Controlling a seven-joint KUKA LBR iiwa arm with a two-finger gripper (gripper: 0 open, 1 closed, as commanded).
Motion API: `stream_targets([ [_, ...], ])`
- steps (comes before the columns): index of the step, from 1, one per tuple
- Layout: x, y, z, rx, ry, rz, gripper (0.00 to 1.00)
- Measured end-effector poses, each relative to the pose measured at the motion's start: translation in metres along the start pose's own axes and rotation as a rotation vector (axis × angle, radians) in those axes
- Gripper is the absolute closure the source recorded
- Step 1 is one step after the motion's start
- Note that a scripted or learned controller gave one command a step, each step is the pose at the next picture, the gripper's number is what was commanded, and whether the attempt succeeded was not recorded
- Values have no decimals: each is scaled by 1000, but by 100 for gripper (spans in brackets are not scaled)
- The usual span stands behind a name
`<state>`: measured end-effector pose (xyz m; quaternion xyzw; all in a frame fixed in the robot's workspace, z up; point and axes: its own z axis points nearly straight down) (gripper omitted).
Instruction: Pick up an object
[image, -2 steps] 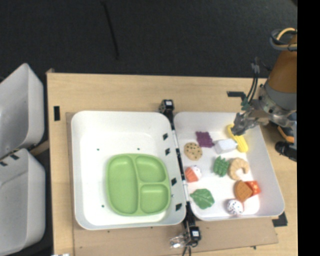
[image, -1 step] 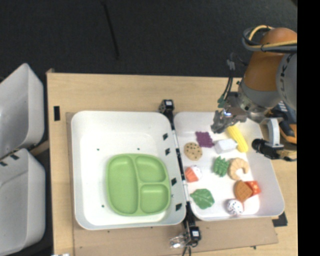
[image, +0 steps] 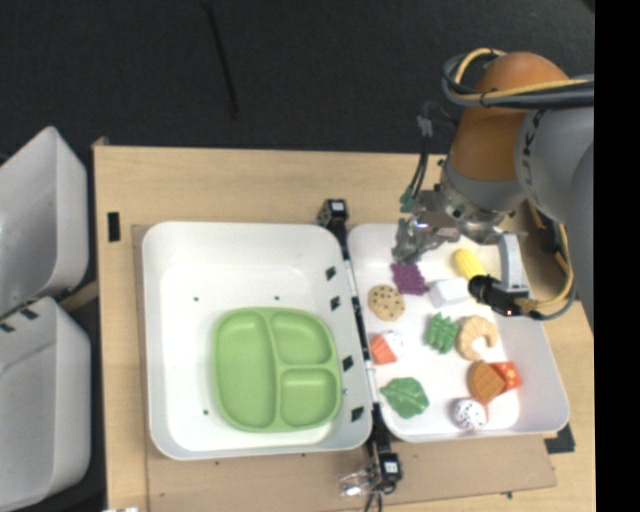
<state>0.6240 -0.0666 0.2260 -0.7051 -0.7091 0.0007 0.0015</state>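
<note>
The hand (image: 412, 240) is low over the far part of the right bin (image: 535, 385), near the bin's far-left corner and just above a small purple piece (image: 407, 277); whether it is open or closed I cannot tell, because the wrist and the dark parts around it cover the tips from this angle. Nothing is seen held in it, so I judge that the pick is not yet done — the arm seems to be at the approach or at the moment before closing, and the lift is left to do.

The things that could be picked all lie in the right bin: the purple piece closest to the hand; a round cookie (image: 385, 301) just beside it toward the near side, close to the wall between the bins; a yellow piece (image: 467, 263) and a small white block (image: 447, 291) near the far edge; a green leafy piece (image: 441, 332) and a pale shrimp (image: 477, 336) in the middle; an orange-red wedge (image: 382, 349) by the left wall; a flat green leaf (image: 405, 396), a brown waffle-like piece (image: 487, 380) and a white die (image: 468, 414) toward the near edge.

The left bin (image: 165, 300) carries a green divided plate (image: 276, 369), well apart from the hand; it has no part in this step, as far as I judge.
</note>
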Motion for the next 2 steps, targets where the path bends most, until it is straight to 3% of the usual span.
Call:
stream_targets([
  [2,110,8,-22,-2,-1,-1,100],
])
